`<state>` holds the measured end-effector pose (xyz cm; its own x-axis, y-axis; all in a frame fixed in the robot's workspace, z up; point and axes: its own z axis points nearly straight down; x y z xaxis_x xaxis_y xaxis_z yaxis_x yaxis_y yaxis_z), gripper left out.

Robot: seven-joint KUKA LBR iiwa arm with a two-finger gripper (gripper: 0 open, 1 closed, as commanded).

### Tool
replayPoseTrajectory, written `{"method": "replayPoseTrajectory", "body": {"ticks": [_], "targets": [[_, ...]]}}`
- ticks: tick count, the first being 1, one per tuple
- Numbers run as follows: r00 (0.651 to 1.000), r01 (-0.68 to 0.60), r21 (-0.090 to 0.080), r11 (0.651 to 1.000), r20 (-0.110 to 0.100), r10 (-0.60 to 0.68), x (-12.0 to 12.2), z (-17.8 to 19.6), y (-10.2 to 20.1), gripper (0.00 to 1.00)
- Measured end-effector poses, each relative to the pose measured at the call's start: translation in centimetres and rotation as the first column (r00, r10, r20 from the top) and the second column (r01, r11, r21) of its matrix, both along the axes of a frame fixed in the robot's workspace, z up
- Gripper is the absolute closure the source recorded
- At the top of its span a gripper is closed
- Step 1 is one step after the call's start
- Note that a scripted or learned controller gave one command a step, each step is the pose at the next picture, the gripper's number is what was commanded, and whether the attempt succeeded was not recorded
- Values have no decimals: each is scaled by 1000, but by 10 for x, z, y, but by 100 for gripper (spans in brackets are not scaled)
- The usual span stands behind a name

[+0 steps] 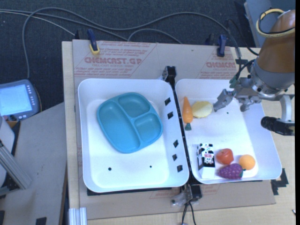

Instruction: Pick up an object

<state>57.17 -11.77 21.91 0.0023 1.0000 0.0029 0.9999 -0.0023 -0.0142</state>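
Observation:
The right bin point(262, 139) holds several toy foods. An orange carrot point(187, 110) lies along its left wall, with a pale yellow lemon-like piece point(202, 109) beside it. Near the front sit a black-and-white cow toy point(206, 154), a red tomato point(225, 156), an orange point(247, 162) and purple grapes point(230, 171). My gripper point(233, 105) hangs over the back of this bin, just right of the yellow piece. It is open, with nothing between its fingers point(221, 102).
The left bin point(89, 139) holds a blue divided plate point(130, 121). Black clips line the wall between the bins. Cables trail behind the bench, and a small screen point(16, 99) sits to the far left.

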Motion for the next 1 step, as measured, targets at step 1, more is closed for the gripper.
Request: {"method": "replayPoseTrajectory", "body": {"ticks": [1], "targets": [[1000, -3, -2, 1000, 13, 3, 3, 7, 0, 0]]}}
